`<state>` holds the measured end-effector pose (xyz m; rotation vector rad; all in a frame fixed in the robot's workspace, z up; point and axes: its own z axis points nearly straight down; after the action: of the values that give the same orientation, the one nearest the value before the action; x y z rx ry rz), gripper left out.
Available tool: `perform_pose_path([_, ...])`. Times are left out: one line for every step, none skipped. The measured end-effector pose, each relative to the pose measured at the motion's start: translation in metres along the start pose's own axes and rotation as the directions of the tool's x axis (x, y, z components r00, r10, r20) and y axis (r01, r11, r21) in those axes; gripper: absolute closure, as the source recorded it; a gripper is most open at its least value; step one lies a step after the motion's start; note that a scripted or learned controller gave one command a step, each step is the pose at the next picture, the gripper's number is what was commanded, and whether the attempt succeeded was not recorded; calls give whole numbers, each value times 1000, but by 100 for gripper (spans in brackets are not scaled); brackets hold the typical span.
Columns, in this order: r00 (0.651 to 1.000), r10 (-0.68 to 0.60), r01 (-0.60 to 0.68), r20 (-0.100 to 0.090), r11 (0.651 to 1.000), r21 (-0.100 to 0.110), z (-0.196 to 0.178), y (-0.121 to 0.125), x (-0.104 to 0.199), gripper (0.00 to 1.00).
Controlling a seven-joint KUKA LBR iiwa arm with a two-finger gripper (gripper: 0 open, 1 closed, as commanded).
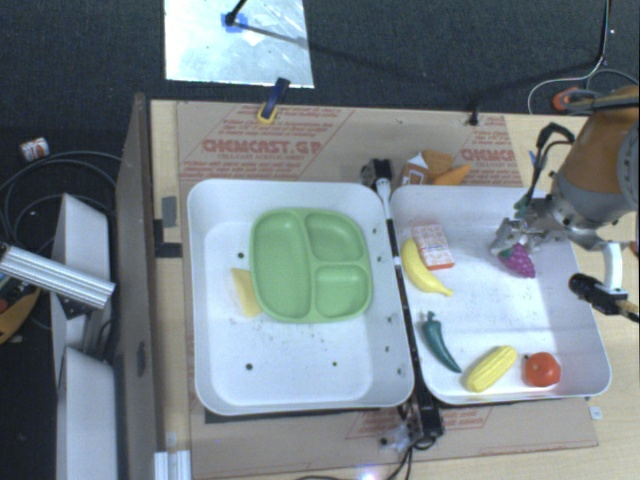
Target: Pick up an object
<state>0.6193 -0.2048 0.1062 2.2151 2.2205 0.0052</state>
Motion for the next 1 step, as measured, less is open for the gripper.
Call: perform_pose_path([1000,-7,7,-3,1000,0,-94,-17,71,100])
